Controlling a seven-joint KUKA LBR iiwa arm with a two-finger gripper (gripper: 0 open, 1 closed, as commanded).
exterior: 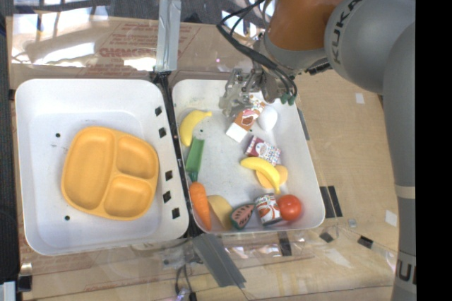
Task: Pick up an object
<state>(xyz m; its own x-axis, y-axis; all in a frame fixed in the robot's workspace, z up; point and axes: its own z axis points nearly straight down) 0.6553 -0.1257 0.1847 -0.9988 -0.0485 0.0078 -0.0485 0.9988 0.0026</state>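
At the far end of the right bin [311, 172], the end effector [240, 98] hung low over a small carton [242, 121]; whether its fingers were apart or together could not be told. Nearer in that bin lay two bananas [192, 124], a carrot [200, 204] and a tomato [289, 207]. A yellow tray [109, 171] sat in the left bin [35, 109].

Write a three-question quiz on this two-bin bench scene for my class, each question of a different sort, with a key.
1. True or false: the yellow divided tray lies in the left bin.
2. Which lies nearest the carrot? A. tomato B. green item C. gripper
3. Fill in: the gripper hangs over the ___ bin's far end.

Key: 1 true; 2 B; 3 right.
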